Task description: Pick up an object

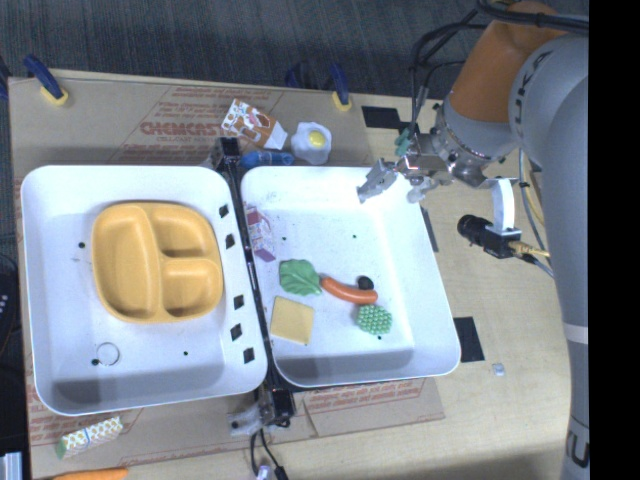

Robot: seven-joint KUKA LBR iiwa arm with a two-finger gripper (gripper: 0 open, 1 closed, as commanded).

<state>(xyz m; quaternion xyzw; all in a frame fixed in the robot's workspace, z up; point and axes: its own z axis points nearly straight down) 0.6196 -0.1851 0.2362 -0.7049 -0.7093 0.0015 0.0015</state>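
Observation:
My gripper (397, 184) hangs over the far right corner of the right bin (425, 268), its two pale fingers spread apart with nothing between them. Lower in that bin lie a green leafy piece (298, 276), an orange-red sausage (349, 290) with a small black item (365, 282) behind it, a green knobbly ball (373, 318) and a yellow cheese slice (292, 320). A small pink-and-white packet (259, 232) rests against the bin's left wall. All of these sit well below and left of the gripper.
The left bin (50, 268) holds a yellow divided tray (158, 260). Behind the bins lie a snack packet (246, 121), a blue item (266, 156) and a white-and-yellow egg toy (312, 141). A wrapped candy (90, 435) lies at the front left.

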